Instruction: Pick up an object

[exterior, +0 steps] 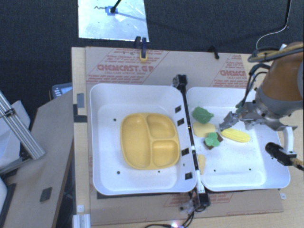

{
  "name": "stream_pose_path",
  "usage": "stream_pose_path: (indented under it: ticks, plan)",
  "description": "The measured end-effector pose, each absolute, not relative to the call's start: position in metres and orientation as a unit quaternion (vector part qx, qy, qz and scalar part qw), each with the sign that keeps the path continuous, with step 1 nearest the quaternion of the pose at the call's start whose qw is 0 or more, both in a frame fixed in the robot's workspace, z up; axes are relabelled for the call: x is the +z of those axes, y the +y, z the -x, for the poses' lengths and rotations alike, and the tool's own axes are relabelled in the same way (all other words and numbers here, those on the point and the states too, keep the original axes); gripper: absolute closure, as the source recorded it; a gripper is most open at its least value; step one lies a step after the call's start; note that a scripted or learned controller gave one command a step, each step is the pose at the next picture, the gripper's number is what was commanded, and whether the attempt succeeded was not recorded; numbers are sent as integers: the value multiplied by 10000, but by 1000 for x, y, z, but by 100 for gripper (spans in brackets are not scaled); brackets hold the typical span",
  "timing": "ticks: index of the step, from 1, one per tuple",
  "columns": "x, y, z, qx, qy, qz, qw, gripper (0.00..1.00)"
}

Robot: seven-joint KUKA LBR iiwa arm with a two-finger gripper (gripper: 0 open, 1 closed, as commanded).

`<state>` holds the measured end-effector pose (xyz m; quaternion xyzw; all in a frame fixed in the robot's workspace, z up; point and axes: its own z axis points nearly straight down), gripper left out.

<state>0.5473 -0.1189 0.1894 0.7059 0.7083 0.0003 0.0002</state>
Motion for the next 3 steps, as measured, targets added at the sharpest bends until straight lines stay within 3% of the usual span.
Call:
stream_pose_path:
  ticks: [1, 2, 3]
  plan:
    - [80, -147, -503, -11, 7056, -7086, -18, 0]
    - [86, -166, -584, 21, 7090, -7052, 45, 0]
    - [96, -166, -581, 15, 7085, -7057, 24, 100]
